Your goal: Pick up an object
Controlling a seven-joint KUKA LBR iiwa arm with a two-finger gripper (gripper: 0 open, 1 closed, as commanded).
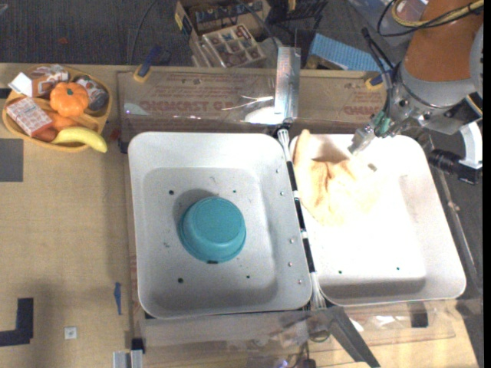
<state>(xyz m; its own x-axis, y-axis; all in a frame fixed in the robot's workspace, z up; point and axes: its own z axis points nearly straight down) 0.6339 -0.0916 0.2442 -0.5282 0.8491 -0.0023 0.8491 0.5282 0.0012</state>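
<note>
Where the right bin (430, 274) meets the left bin (153, 159), a pale yellow cloth (331, 186) lies crumpled at the right bin's 10 o'clock. The gripper (362, 139) hovers at the cloth's 1 o'clock; its opening cannot be told. A teal bowl (213, 229) sits overturned mid-left bin.

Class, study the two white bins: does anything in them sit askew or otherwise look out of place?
In the right bin, a pale yellow cloth lies crumpled against the left wall, one corner riding up over the rim by the divider. The teal bowl in the left bin rests upside down. Nothing looks spilled or damaged.
</note>
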